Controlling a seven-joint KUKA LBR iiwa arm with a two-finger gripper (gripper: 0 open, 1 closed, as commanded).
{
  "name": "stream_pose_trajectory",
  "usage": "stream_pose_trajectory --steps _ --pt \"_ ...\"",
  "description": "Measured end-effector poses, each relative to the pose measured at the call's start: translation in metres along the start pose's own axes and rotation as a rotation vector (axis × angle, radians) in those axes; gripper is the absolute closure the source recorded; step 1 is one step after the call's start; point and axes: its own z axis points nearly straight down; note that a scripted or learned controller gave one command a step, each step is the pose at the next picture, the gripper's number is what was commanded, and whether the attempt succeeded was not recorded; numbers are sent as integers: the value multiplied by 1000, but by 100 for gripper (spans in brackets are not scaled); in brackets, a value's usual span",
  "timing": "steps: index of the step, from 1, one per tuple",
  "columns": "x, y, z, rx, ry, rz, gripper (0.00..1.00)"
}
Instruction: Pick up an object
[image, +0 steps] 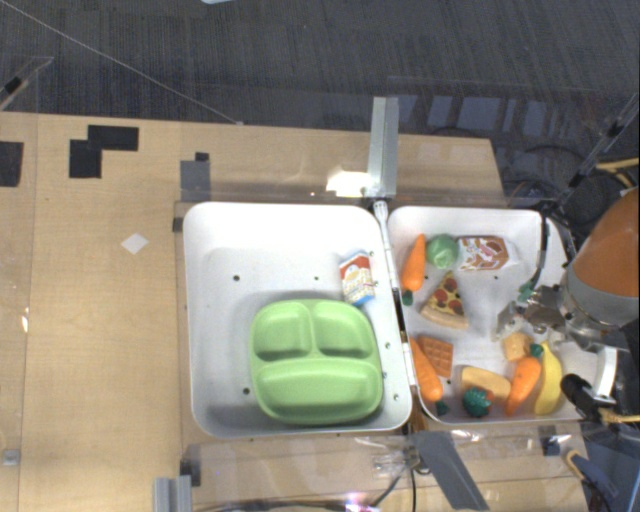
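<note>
Several toy foods crowd the right bin (400, 228). Nearest the tool (527, 312), whose state I cannot tell, lies a small yellow block (515, 346) just below it: likely light, rigid plastic, best pinched across its flat sides.

Arm (612, 262) cut off by right edge, orange band only partly in frame. Gripper (527, 312) tangled in metal and cable, fingers too small to make out. Banana (549, 378) partly hidden behind carrot (522, 384). Printing on packet (357, 278) too small to read. Waffle (435, 353) partly covered by another carrot (427, 375).
</note>
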Motion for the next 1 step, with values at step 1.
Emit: stream_pose_trajectory --steps 1 --pt "-11 0 14 -11 5 33 0"
